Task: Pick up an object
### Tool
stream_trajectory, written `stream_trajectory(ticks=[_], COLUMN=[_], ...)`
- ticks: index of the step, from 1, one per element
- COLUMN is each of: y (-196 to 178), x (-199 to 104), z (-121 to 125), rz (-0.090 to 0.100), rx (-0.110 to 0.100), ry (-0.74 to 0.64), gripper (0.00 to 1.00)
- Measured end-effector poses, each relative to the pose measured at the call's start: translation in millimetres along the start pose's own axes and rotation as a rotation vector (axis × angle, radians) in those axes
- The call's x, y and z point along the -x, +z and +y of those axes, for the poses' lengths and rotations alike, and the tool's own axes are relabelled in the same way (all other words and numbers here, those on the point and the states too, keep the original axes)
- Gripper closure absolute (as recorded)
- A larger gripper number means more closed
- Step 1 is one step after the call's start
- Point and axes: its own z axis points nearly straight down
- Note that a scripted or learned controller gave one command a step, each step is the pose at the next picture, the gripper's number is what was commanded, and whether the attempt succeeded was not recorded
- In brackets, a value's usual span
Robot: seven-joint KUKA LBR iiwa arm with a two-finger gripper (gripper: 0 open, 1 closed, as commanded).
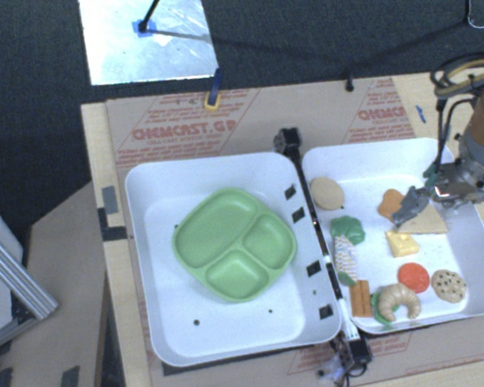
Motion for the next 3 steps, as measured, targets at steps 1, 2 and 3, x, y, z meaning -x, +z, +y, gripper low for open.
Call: stream_trajectory(ticks=[1, 2, 3], y=[-4.7, 56.8, 118.5], x=[-0.1, -5.9, -1.0], z=[2.2, 2.4, 2.1], rz=[-0.002, -0.001, 0.0], rx=[0.01, 0.004, 0.004], ry=[-0.002, 0.0, 0.001], gripper=[0.0, 0.0, 0.0])
